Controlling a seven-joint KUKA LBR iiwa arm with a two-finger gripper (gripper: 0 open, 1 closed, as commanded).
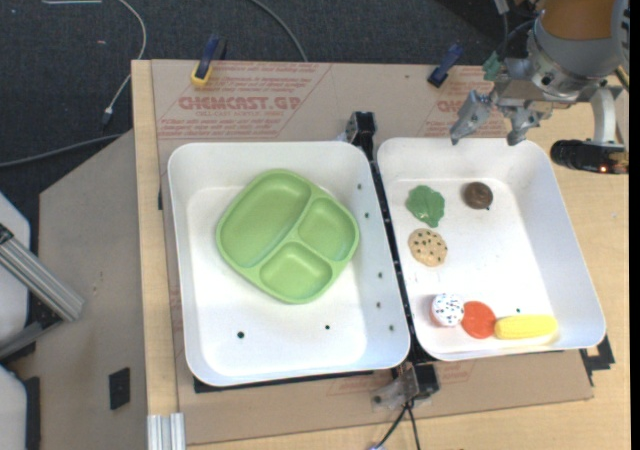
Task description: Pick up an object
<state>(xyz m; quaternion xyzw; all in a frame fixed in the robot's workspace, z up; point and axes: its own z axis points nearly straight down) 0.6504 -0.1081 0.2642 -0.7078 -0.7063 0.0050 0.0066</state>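
Your end effector [491, 122] hangs released, its 2 fingers spread and grasping nothing, above the far rim of the right bin [575, 268]. That keeps it clear of the 6 small items below, so any can be chosen. The brown piece [478, 195] and green piece [426, 203] lie nearest; the cookie [428, 247] sits alone, likely the easiest approach.

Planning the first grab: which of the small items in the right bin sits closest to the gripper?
The brown round piece, at the bin's far end, just below the open gripper; the others lie farther off.
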